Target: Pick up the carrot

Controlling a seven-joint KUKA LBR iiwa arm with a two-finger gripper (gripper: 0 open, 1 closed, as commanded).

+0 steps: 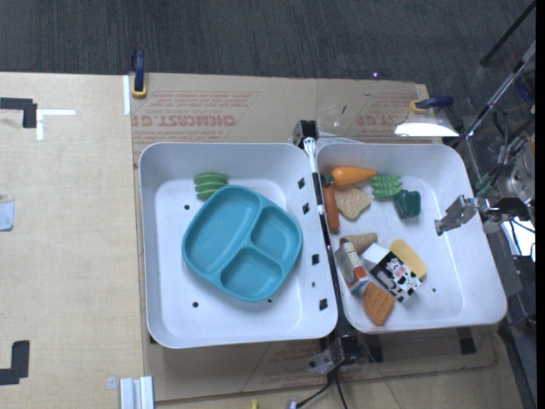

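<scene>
Camera view: carrot (352,175) near far edge of right bin (477,313), close to far-left corner, beside slice of bread (352,203) and green pepper (408,203). Gripper (454,217) over right edge of same bin; open or closed, cannot tell. Best to approach from above, across carrot's narrow width, clear of bread. Left bin (162,313) bearing blue divided plate (243,243). Wooden bench (60,228), dark carpet (255,24) beyond.

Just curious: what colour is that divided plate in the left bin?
Light blue, the divided plate, seen in the camera view.
</scene>
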